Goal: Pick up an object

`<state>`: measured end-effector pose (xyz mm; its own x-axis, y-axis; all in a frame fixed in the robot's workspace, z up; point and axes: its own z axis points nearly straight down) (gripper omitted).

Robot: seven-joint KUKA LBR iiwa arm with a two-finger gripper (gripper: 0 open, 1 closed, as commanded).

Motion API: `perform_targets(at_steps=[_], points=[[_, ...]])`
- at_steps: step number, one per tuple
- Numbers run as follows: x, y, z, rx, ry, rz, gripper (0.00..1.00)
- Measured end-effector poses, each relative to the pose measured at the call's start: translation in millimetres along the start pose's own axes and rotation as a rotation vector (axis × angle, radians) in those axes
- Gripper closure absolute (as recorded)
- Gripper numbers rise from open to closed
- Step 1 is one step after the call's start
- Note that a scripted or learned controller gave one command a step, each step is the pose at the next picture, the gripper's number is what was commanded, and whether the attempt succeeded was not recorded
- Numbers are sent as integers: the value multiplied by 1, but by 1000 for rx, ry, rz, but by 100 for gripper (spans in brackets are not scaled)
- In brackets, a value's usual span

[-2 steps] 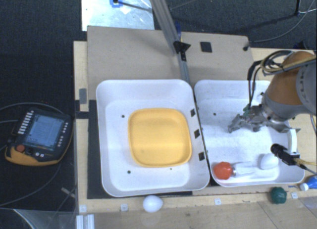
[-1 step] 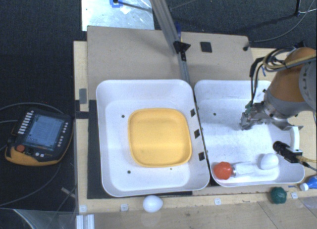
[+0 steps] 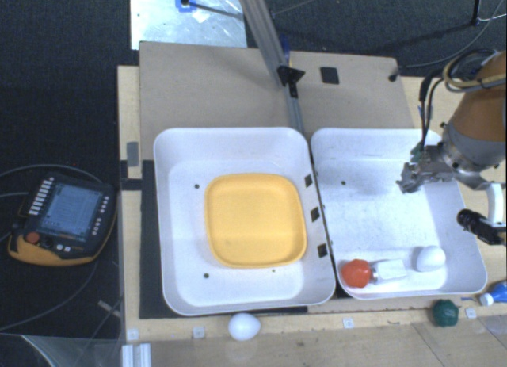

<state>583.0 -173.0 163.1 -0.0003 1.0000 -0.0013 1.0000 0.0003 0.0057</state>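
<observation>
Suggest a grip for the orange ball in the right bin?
Take the orange ball across its middle from straight above. It sits in the right bin's near-left corner, apparently against the wall and a white object, so side approaches look blocked.

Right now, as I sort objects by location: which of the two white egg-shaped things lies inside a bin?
The white egg in the right bin, beside the red ball. The other egg lies on the bench outside.

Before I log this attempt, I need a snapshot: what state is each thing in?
yellow plate: flat in the left bin, nothing on it
red ball: resting at the right bin's near wall
white egg-shaped object: resting in the right bin
gripper: above the right bin, holding nothing visible
</observation>
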Motion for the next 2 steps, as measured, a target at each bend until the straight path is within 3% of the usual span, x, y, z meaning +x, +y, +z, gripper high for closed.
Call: perform_targets(at_steps=[2], points=[[0,-5,-112,0,0,-1,100]])
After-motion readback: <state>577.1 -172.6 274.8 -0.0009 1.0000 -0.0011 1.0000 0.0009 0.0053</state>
